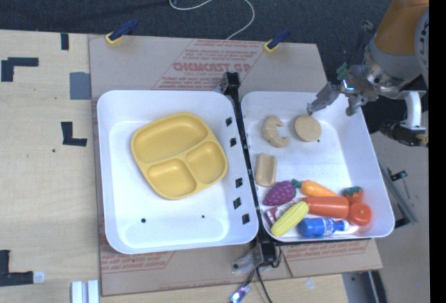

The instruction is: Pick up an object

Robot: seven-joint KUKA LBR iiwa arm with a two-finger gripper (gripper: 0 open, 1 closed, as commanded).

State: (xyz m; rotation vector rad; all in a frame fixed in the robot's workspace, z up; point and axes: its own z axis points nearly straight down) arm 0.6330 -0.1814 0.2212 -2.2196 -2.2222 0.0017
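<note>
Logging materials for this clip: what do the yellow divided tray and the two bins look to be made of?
The yellow three-compartment tray looks like moulded plastic, matte: uniform colour, rounded dividers, faint sheen. The two shallow white bins seem thin formed plastic, smooth with soft rolled rims; the material is not certain from this view.

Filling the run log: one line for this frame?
phase: approach | gripper: open, above right bin far edge, holding nothing | nearest: round cookie | yellow tray: left bin
</note>
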